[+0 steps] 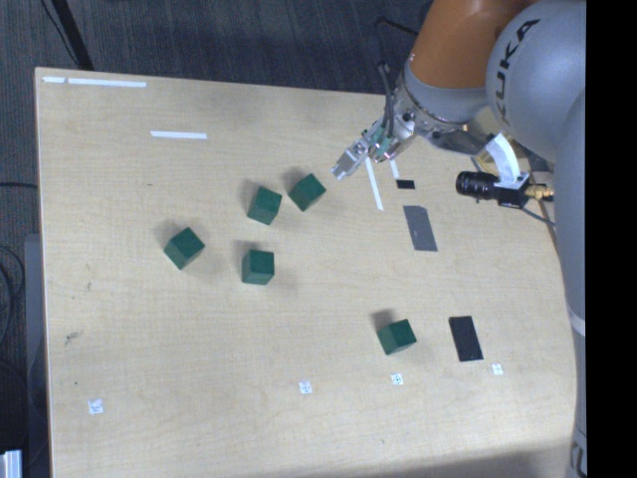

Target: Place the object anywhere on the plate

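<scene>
Green cubes, five of them, lie scattered on the pale wooden bench top (199,366). My gripper (350,163) hangs above the board at upper right, its metal tips slanting down and to the left; whether my jaws stand open or closed I cannot tell from this angle, and nothing is visible between them. The nearest cube (307,191) sits just beside my tips, apart from them, with a second cube (264,205) close on its left. A third cube (258,266) and a fourth cube (184,247) lie farther left, and a fifth cube (397,336) rests alone near the bottom, beside a black strip (464,338). A thin white stick (373,183) lies under my wrist. I see no plate on the board.

Judged step: approach for a grasp. To do it well I should centre over the nearest cube, turn my jaws square to two of its flat faces, and descend straight, so that I avoid nudging its neighbour.
</scene>
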You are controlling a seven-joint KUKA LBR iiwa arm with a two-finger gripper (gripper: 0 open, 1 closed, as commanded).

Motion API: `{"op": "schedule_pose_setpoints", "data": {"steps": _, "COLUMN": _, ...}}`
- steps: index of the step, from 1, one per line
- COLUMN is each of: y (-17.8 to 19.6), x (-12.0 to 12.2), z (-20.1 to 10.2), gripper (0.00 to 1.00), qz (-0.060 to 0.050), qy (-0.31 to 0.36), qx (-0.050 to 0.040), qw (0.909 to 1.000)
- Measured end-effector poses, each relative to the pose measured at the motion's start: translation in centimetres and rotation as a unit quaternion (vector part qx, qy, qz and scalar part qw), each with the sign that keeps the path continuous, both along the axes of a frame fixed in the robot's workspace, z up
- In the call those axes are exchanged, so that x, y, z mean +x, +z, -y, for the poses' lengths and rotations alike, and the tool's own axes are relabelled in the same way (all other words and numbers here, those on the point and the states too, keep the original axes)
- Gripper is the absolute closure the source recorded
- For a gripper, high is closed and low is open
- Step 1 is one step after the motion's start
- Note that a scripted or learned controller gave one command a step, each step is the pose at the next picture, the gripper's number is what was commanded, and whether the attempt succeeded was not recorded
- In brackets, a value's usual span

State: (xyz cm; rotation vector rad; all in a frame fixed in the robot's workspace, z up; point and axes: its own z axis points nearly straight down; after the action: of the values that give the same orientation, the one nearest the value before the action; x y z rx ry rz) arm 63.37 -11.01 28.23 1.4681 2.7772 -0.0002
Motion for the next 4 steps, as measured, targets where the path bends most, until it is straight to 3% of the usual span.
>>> {"op": "schedule_pose_setpoints", "data": {"steps": 1, "y": -0.4, "x": 2.4, "z": -6.0, "gripper": 1.00, "qz": 0.001, "qy": 0.052, "qx": -0.0002, "qw": 0.9987}}
{"op": "schedule_pose_setpoints", "data": {"steps": 2, "y": 3.8, "x": 0.7, "z": -15.4, "gripper": 1.00, "qz": 0.002, "qy": 0.203, "qx": -0.0006, "qw": 0.9792}}
{"op": "schedule_pose_setpoints", "data": {"steps": 3, "y": 0.4, "x": -1.2, "z": -25.4, "gripper": 1.00, "qz": -0.001, "qy": 0.226, "qx": -0.0002, "qw": 0.9741}}
{"op": "schedule_pose_setpoints", "data": {"steps": 4, "y": -8.4, "x": -1.6, "z": -32.4, "gripper": 1.00, "qz": -0.002, "qy": 0.331, "qx": -0.0003, "qw": 0.9437}}
